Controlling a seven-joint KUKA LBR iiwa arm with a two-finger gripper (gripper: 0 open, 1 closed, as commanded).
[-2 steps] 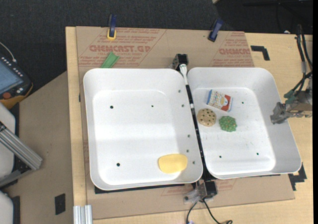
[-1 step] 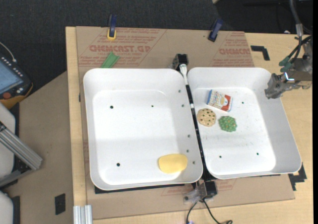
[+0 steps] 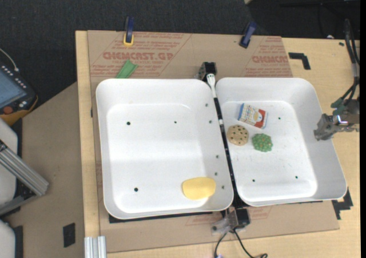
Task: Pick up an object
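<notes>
The left bin (image 3: 114, 154) holds a yellow, rounded object (image 3: 198, 187) near its front right corner. In the right bin (image 3: 303, 159), three small things lie close together in the left half. They are a white packet with blue and red print (image 3: 252, 115), a round tan cookie with dark specks (image 3: 237, 134), and a green, bumpy lump (image 3: 262, 142). The cookie and the green lump almost touch.
Both bins rest on a cardboard sheet (image 3: 171, 51), which two blue clamps (image 3: 129, 29) (image 3: 248, 34) hold at the back. A green strip (image 3: 126, 69) lies behind the left bin. A grey metal fitting with cables (image 3: 329, 126) sits at the right bin's outer rim.
</notes>
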